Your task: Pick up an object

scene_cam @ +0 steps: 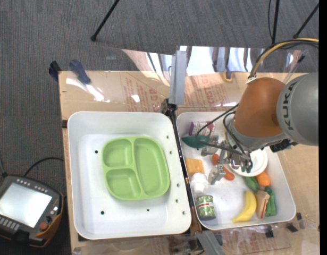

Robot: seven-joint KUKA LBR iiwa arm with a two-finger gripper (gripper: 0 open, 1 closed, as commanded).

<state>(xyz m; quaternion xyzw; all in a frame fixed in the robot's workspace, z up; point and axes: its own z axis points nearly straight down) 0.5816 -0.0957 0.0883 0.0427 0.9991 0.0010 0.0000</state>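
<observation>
My gripper hangs low over the middle of the right bin, at the end of the grey and orange arm. Directly around it lie an orange block, a white bottle and a small red piece. A white round dish sits just to its right, partly under the wrist. I see nothing clearly held.
Near the front of the right bin are a green can, a banana, a sandwich and a carrot. A purple packet and a teal item lie at the back. The left bin holds a green divided plate.
</observation>
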